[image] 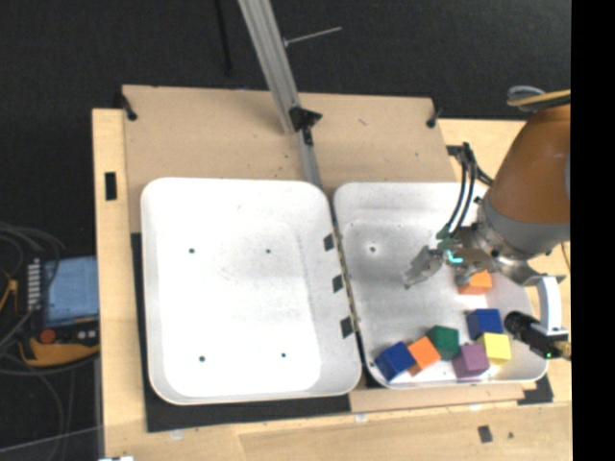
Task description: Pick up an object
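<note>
One pincer hangs over the middle of the right bin, and I cannot tell its state. Just to its right lies an orange block. Near the front wall sit six more blocks: blue, orange, green, purple, yellow and dark blue. The left bin stands beside on the tabletop.

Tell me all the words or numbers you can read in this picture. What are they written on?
There are no words or numbers to read here.
The coloured blocks in the right bin have plain faces.
The blue-screened box beside the bench on the left is too small and blurred to read.
</note>
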{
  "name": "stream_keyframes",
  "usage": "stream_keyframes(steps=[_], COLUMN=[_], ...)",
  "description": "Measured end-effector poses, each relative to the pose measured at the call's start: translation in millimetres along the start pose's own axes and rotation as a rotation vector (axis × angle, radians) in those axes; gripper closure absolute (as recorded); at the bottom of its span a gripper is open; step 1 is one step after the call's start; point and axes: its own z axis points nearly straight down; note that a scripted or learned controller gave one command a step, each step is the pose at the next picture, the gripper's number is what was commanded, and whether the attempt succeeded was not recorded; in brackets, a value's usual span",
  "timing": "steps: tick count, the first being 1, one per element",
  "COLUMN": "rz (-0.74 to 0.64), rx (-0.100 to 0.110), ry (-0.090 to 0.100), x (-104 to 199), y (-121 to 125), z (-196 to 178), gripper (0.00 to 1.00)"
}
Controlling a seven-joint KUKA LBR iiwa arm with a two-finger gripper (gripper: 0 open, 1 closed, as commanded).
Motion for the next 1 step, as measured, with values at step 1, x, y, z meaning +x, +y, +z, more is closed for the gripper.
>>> stream_keyframes(steps=[1], rz=[0.004], rx=[-0.006], ry=[-0.001], x=[-0.4], y=[1.0], z=[-2.3], gripper=[0.0])
